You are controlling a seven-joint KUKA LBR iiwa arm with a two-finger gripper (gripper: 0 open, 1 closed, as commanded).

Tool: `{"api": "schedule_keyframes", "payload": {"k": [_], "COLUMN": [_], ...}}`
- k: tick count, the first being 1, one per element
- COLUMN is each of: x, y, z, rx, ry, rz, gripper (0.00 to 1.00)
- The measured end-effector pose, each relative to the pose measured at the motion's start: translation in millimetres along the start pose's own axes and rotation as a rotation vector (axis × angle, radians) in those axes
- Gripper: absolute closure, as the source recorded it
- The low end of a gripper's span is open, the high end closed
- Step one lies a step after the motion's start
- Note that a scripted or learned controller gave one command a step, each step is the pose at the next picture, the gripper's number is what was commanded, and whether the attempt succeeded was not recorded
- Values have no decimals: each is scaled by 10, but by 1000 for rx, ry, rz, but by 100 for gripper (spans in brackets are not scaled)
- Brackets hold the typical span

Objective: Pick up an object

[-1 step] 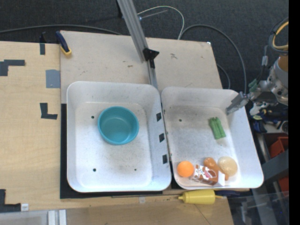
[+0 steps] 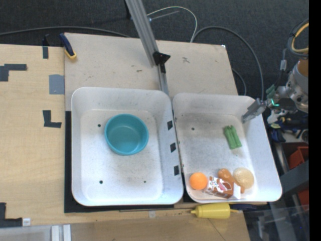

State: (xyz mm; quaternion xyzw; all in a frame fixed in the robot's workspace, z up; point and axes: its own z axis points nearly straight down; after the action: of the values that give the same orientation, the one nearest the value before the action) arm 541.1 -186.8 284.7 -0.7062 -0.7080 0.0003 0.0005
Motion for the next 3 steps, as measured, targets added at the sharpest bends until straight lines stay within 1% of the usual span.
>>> {"api": "schedule_keyframes", "payload": {"k": [1, 2, 3], "x": [108, 88, 199], "y": [4, -37, -76], "z": [544, 989, 1523], "rx": [6, 5, 6], "ry": [1, 0, 1], "rz": [1, 2, 1], "gripper": [0, 0, 0]}}
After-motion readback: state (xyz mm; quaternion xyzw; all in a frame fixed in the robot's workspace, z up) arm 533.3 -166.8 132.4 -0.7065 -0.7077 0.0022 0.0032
